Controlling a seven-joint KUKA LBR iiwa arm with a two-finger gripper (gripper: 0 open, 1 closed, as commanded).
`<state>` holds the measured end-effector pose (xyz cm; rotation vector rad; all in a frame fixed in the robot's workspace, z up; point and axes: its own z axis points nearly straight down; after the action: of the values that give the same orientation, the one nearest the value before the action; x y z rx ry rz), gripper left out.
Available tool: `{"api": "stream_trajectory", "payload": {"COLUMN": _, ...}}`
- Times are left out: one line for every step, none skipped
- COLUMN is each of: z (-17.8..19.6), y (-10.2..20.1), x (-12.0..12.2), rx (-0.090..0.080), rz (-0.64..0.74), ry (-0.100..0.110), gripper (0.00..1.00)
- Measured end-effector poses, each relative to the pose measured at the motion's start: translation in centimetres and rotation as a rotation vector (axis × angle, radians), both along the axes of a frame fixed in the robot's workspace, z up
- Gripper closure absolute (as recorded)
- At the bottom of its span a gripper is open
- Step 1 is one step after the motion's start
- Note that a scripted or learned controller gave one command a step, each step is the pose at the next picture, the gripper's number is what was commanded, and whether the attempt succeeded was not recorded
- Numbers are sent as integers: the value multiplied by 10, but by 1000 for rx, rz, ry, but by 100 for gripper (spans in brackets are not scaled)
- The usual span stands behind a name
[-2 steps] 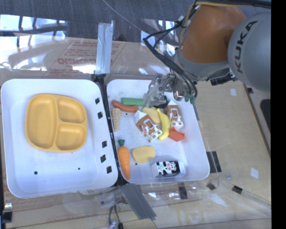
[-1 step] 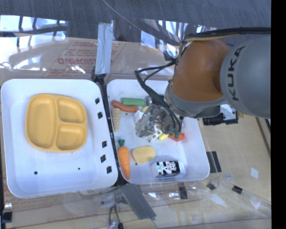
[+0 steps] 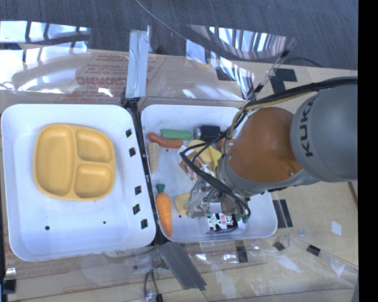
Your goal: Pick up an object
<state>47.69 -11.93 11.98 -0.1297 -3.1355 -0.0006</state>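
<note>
Grey-and-orange arm's gripper (image 3: pixel 209 207) reached low into right shallow white bin (image 3: pixel 176 113); whether clamped, unclear. Yellow divided plastic tray (image 3: pixel 74 161) lay in left white bin (image 3: pixel 22 225). Dark grey carpet (image 3: pixel 63 5) beyond bench.

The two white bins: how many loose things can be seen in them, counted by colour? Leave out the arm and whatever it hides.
Yellow: 3, the divided plate in the left bin, two yellow pieces in the right bin.
Orange: 1, the carrot.
Red: 1, the sausage.
Green: 1, the green stick.
Black: 1, the black block.
Total: 7. The arm hides part of the right bin.
</note>
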Motion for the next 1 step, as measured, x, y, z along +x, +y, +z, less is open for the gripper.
{"api": "stream_trajectory", "payload": {"z": 19, "y": 22, "x": 94, "rx": 0, "rz": -66, "ry": -6, "gripper": 100}}
